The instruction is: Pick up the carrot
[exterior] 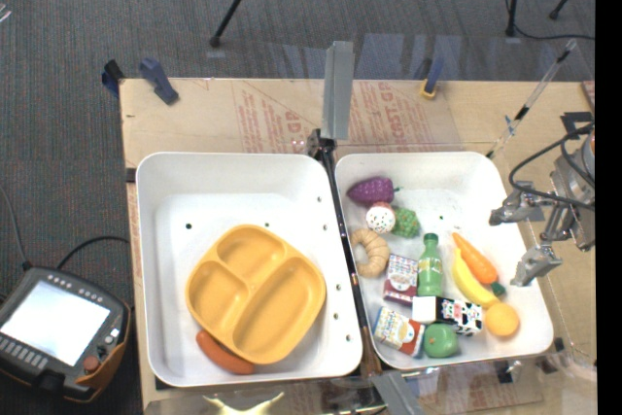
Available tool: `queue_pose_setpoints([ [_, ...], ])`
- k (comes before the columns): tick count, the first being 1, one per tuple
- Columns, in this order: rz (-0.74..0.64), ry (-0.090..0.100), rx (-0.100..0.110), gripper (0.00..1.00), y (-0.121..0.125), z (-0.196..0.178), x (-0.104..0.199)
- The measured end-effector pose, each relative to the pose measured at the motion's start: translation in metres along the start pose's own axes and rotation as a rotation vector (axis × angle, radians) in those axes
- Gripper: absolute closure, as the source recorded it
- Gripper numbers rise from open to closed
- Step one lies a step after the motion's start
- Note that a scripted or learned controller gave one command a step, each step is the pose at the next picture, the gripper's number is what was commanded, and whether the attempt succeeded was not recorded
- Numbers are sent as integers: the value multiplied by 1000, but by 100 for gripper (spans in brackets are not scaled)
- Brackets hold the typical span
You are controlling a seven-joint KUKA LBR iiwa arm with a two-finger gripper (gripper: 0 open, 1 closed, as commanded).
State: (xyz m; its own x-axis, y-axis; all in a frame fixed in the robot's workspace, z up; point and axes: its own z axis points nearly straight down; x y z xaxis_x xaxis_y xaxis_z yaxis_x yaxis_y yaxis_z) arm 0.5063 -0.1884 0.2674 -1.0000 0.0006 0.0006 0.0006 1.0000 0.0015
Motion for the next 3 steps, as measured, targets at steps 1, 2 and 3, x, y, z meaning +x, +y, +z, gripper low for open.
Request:
queue_pose_setpoints([
  [1,-181,-10,3,0,48,176,9],
  [2,-303,-4,2,0,94,176,-73],
  [3,-424,-6,3,0,65,114,-35],
])
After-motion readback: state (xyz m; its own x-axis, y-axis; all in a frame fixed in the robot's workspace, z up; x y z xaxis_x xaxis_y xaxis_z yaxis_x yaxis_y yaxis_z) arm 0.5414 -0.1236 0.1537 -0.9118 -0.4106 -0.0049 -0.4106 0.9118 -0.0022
